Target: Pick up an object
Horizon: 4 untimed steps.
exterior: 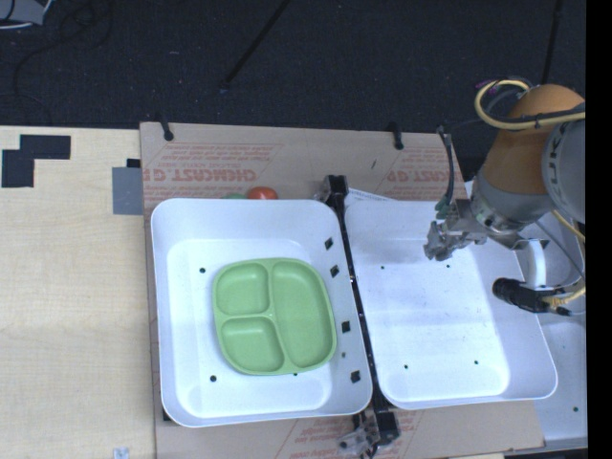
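Note:
A light green divided plate (274, 316) with three compartments lies flat in the left white bin (182, 247). My gripper (441, 244) hangs over the upper right part of the right white bin (459, 352), far from the plate. I see nothing between its fingers from this angle. A small red object (261, 194) peeks out just behind the left bin's far rim.
A black divider (349, 295) runs between the two bins. Both bins rest on a cardboard sheet (249, 165). My grey arm with its orange band (521, 151) comes in from the right, with a black cable fitting (521, 295) over the right bin's edge.

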Each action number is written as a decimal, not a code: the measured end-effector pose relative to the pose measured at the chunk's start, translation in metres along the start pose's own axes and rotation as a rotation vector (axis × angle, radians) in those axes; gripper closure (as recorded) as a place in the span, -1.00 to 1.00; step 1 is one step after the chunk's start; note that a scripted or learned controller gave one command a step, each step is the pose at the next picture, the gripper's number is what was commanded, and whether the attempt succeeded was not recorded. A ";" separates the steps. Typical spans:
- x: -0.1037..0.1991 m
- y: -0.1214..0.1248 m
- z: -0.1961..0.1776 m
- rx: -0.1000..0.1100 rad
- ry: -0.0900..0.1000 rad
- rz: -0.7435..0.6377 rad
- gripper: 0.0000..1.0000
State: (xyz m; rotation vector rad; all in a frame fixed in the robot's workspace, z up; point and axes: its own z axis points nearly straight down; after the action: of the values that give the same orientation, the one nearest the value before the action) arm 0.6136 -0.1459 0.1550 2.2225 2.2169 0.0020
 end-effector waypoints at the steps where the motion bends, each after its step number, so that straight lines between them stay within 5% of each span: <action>1: -0.009 -0.004 -0.050 0.002 0.000 0.001 1.00; 2: -0.007 -0.010 -0.095 0.001 0.001 -0.004 1.00; 4: 0.100 -0.001 -0.090 0.004 0.002 -0.006 1.00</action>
State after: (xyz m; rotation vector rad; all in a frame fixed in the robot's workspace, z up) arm 0.6125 -0.0461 0.2447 2.2187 2.2273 -0.0004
